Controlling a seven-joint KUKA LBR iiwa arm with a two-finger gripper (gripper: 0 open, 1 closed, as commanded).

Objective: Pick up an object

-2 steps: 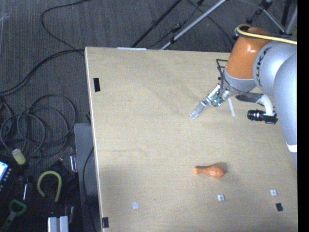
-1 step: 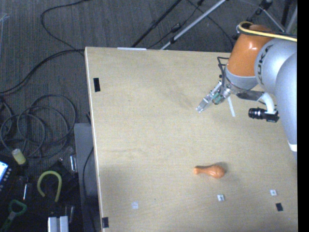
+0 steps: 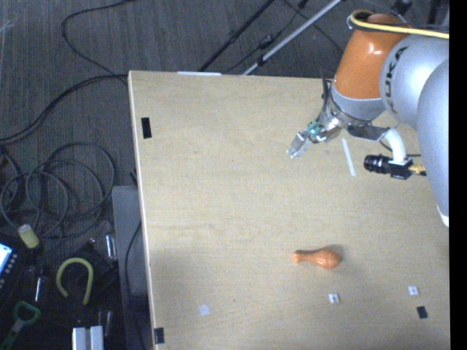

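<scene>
Camera view, near to far. Item: orange gourd (image 3: 318, 258), lying flat on bench (image 3: 219, 195), below the pincer and well apart from it, long axis left-right (stem leftward). Item: pincer (image 3: 299, 146), hovering above bench; fingers' spread cannot be told, nothing seen held.

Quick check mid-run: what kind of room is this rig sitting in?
Most likely a robotics lab or test workshop. A KUKA arm with its gripper hangs over a plain tan bench that bears one orange object, loose black cables trail over grey carpet, and metal stand legs cross behind.
</scene>
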